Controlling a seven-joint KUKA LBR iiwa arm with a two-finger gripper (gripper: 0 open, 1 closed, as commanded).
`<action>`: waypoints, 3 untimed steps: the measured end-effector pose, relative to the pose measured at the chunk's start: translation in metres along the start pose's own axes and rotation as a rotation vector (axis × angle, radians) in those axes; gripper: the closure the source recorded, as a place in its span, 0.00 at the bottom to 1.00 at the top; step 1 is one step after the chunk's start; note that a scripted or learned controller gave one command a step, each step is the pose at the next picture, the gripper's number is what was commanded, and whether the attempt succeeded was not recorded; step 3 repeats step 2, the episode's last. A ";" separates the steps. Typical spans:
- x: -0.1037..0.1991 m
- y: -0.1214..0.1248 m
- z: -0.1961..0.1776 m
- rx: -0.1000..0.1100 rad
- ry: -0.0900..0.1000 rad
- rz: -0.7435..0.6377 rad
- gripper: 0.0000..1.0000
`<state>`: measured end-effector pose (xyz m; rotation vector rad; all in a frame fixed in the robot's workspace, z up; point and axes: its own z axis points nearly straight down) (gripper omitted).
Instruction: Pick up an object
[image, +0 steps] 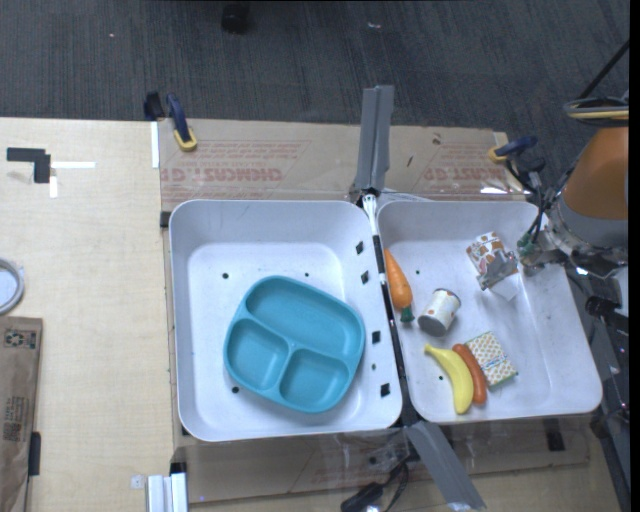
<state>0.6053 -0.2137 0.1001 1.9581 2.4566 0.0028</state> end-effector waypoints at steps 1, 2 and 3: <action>-0.001 0.000 -0.010 -0.001 -0.001 0.003 1.00; 0.063 0.045 -0.105 0.000 -0.002 -0.027 1.00; 0.063 0.045 -0.105 0.000 -0.002 -0.027 1.00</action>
